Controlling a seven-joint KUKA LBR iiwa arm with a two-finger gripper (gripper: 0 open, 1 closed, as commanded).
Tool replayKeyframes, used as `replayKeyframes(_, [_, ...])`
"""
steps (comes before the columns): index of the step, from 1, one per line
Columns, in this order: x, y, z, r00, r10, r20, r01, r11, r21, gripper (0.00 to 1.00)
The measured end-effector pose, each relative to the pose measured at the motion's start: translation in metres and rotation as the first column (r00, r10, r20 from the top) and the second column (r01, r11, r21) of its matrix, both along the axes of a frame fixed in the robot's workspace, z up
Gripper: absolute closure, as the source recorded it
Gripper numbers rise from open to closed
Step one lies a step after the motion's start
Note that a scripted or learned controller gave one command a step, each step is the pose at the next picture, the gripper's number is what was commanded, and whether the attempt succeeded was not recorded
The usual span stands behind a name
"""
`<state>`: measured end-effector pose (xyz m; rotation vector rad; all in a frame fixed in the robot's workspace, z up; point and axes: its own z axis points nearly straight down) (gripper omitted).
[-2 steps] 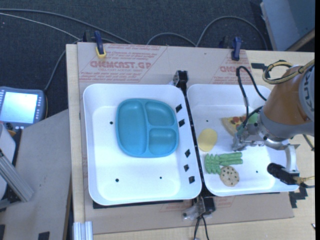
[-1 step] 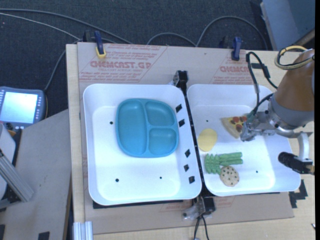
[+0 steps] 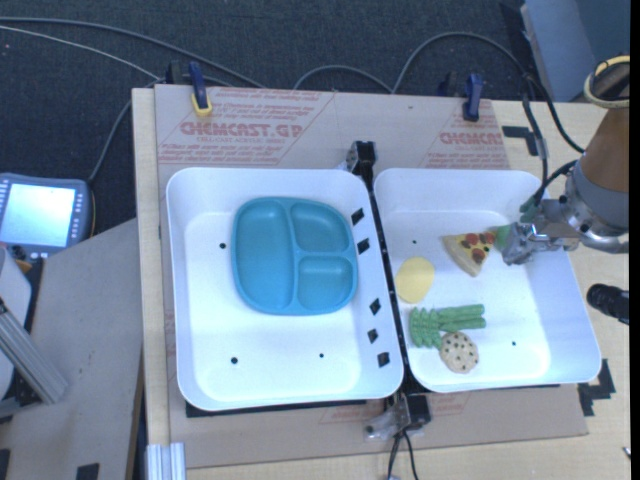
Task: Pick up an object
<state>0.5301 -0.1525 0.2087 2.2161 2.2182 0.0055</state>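
The right bin holds a pizza slice, a yellow lemon-like piece, a green toothed piece and a cookie. My gripper hangs over the right part of this bin, just right of the pizza slice, at the end of the grey arm with the orange band. Whether it touches the slice is unclear. In the left bin lies a blue divided plate.
Dark clips run along the divider between the two bins. Blue clamps hold the cardboard sheet at the back edge. Cables lie on the dark floor behind. A small screen sits at the far left.
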Motion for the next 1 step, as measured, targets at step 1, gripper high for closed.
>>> replayKeyframes(1, [0.0060, -0.0093, 0.0531, 1.000, 0.000, -0.001, 0.000, 1.000, 0.000, 1.00])
